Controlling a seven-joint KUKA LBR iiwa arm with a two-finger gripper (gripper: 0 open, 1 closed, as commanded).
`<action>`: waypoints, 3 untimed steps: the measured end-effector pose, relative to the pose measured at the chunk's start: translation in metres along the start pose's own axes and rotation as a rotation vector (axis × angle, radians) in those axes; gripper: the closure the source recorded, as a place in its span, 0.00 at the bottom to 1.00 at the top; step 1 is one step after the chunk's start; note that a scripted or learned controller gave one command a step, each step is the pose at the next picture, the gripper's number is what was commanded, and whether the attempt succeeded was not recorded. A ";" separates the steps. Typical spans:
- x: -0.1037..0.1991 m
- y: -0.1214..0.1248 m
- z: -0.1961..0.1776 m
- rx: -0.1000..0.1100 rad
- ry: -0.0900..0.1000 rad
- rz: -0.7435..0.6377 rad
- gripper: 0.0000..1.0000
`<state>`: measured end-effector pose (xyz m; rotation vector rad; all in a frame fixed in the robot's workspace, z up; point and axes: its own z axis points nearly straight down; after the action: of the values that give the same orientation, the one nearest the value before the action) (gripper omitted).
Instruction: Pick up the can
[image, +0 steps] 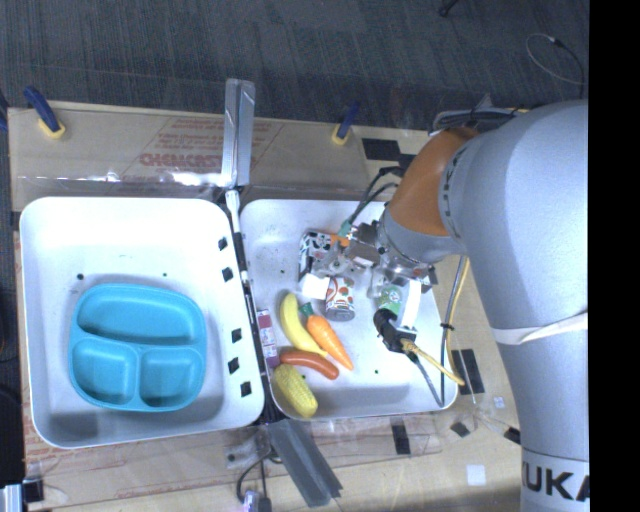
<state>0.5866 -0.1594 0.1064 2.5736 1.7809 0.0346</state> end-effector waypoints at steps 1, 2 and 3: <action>-0.022 -0.005 -0.002 -0.002 0.002 0.037 0.00; -0.003 0.023 0.009 0.019 -0.004 0.278 0.00; 0.008 0.004 0.016 0.028 -0.016 0.389 0.00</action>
<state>0.5941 -0.1533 0.0906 2.8861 1.2574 -0.0078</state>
